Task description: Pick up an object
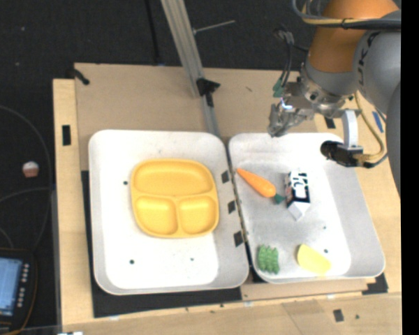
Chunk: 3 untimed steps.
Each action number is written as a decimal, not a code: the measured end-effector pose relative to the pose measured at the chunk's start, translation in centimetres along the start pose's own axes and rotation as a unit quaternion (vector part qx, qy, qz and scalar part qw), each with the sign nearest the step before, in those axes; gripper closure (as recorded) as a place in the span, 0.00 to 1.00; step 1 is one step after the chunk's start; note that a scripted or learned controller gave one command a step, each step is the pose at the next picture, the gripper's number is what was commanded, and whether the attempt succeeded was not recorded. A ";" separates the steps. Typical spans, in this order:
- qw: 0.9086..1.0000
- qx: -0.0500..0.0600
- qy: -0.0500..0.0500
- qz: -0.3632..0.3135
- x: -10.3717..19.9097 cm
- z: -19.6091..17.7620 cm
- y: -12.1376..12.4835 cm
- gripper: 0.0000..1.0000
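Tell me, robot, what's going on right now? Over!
Gripper over right bin's far edge, holding nothing. Carrot, box, green toy, lemon lying untouched. Nothing in the way.

Even overhead light washes the white bins (160, 271) below my claw (279, 125) nearly featureless, shadows stay soft, the floor left of it sinks dark, focus slightly soft throughout.

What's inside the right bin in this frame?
The right bin holds a toy carrot, a black-and-white box, a green piece and a yellow piece. Whatever lies beneath them is covered.
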<state>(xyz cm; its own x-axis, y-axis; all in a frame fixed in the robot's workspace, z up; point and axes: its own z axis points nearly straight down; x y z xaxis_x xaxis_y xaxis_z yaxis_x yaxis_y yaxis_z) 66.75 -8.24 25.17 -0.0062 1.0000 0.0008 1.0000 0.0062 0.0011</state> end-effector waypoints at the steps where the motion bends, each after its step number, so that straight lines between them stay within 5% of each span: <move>1: 1.000 0.001 0.000 0.000 4.1 -0.2 -1.1 1.00; 3: 1.000 0.000 0.001 -0.001 14.0 -1.4 -4.0 1.00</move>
